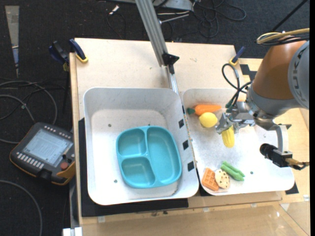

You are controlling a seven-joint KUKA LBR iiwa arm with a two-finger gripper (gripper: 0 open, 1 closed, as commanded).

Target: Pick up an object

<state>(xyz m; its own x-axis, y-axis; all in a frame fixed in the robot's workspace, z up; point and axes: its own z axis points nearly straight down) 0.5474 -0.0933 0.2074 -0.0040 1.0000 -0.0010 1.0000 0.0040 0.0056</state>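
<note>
- Bench [123,65]: carries two shallow white bins side by side.
- Left bin [98,107]: holds a teal divided tray [147,156] with three compartments, lying flat near the bin's middle.
- Right bin [266,173]: holds the toy foods.
- Corn cob [228,137]: yellow, roughly upright, directly under the gripper [227,127]. Its top sits between the fingers, which pinch it.
- Lemon [208,120]: just left of the gripper, touching the carrot [207,109] behind it.
- Green pea pod [232,171]: near the front rim, well apart from the corn.
- Waffle [210,179] and cookie [222,179]: side by side at the front rim, touching.
- Arm [280,82]: reaches in from the right, wrist over the right bin.
</note>
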